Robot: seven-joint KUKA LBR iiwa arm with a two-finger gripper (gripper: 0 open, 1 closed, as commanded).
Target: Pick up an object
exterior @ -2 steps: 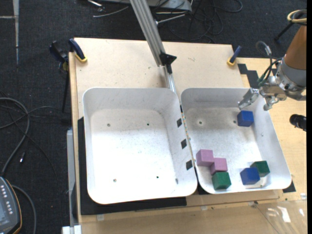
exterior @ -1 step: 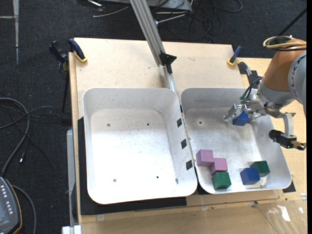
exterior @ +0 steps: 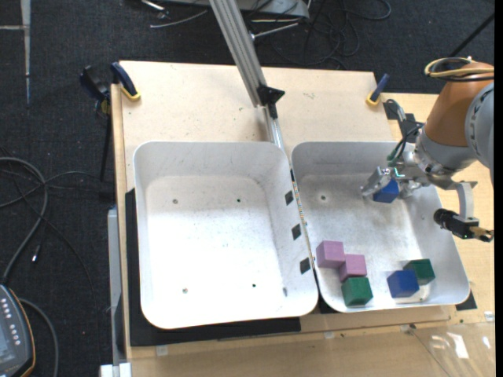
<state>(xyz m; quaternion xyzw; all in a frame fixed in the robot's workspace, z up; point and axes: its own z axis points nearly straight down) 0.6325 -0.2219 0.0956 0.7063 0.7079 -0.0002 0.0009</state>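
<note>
The end effector [exterior: 384, 185] is over the upper part of the right bin [exterior: 346, 167], fingers clenched on a blue block [exterior: 386, 194], which seems lifted a little off the floor, prob. so it clears the rest. Near the front wall lie pink blocks [exterior: 339, 258], green cubes [exterior: 357, 290] & another blue cube [exterior: 402, 283]. The left bin [exterior: 157, 159] is beside, on the table [exterior: 196, 100].

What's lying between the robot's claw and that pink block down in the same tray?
Nothing: the camera view shows bare white floor of the right bin between the gripper and the pink block.
</note>
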